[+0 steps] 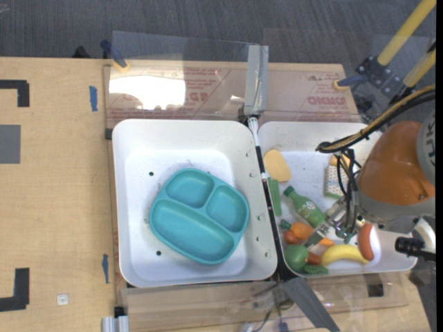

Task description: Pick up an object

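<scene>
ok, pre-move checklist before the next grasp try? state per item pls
1. Gripper is down in the right bin, over the toy pile: ok.
2. Finger state: cannot tell, the wrist and cables hide it.
3. Object held: cannot tell, nothing visibly sits between the fingers.
4. Targets in reach: ok. Green bottle, banana and orange piece lie beside the gripper.
5. Clutter: not ok. The pieces touch or overlap near the bin's front edge, so a clean single grasp looks doubtful.
6. Left bin holds just the teal divided plate, apart from the arm: ok.
</scene>
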{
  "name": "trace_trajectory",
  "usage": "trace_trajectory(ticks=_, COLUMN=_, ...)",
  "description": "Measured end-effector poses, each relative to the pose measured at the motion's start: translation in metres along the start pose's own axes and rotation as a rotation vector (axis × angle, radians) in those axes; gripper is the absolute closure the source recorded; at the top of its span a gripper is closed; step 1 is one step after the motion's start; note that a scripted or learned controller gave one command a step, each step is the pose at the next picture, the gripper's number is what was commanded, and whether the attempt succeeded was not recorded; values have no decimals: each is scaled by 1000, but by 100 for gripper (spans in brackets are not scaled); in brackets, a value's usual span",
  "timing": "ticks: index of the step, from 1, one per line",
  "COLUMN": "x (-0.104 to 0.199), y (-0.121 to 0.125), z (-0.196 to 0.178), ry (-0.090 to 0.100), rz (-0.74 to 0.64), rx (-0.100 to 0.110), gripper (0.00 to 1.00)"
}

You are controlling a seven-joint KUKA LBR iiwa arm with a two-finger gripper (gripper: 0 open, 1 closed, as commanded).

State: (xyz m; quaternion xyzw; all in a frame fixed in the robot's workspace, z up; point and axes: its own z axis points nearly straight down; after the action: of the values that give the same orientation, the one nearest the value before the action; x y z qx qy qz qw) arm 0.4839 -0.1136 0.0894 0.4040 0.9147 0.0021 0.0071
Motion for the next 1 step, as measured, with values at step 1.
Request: trace_trajectory(ticks=1, x=-1, y=2, z=-11, ry=-5, rz=-2, rx=-3, gripper=100)
